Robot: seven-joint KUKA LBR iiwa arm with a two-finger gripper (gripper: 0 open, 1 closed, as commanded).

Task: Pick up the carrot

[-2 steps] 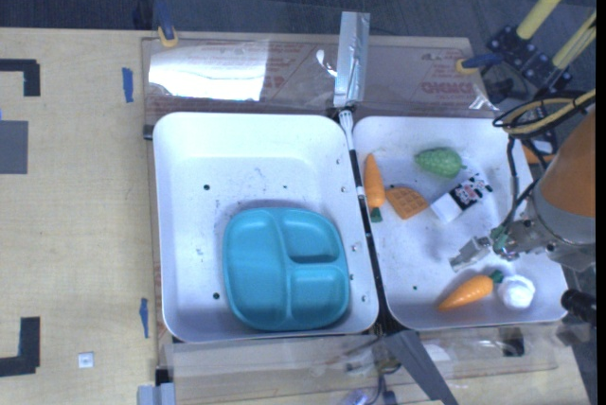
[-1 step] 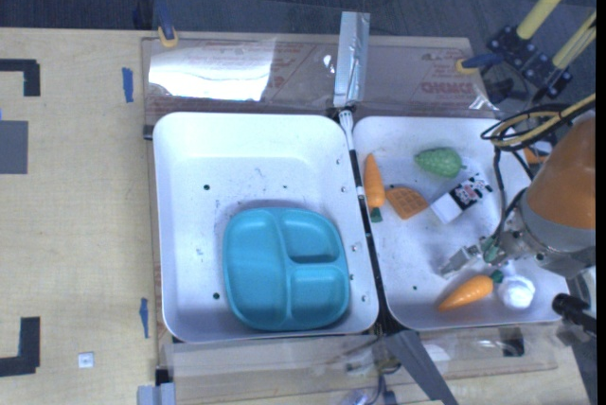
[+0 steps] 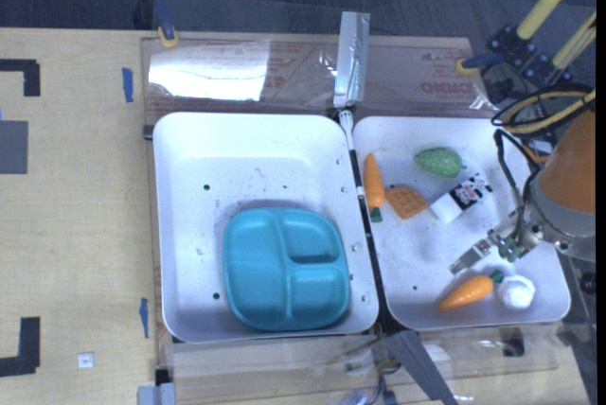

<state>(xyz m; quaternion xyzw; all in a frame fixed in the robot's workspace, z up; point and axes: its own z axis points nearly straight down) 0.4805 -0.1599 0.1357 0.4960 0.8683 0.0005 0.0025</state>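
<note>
**Carrot at the right bin's front, gripper just above it**

A carrot lies near the front edge of the right bin, tilted with its thicker end up toward the right. Just beside that end sits a small white round object, too blurred to identify. A second orange carrot-like piece lies against the bin's left wall, close to the divider between the bins; which of the two is meant is not evident from shape alone.

The gripper hangs just above and to the right of the front carrot, apart from it, with nothing between its fingers. The metal fingers merge with the wrist hardware, so whether they are spread or closed cannot be told. The arm is cut off by the view's right side, only its orange band and grey wrist showing.

Further back lie an orange waffle-textured piece, a white block with dark markings and a green leafy item. The left bin holds a blue divided plate.
</note>
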